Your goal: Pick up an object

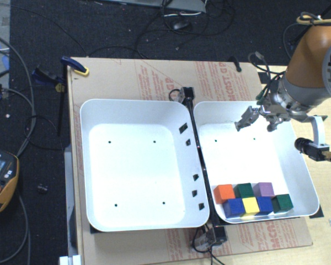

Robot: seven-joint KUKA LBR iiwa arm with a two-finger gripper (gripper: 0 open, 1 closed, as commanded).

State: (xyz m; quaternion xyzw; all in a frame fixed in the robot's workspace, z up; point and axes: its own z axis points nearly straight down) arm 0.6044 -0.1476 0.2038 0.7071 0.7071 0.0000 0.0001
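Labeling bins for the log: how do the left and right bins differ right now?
The right bin holds a cluster of coloured blocks at its near edge; the left bin shows only bare white floor. The gripper hangs over the right bin's far end, well away from the left bin. Both are shallow, white, with rounded corners.

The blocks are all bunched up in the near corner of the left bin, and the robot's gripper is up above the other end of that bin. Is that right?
Not quite. The blocks are bunched in the near corner of the right bin, not the left one, as the camera view shows. The gripper does hang above that bin's far end.
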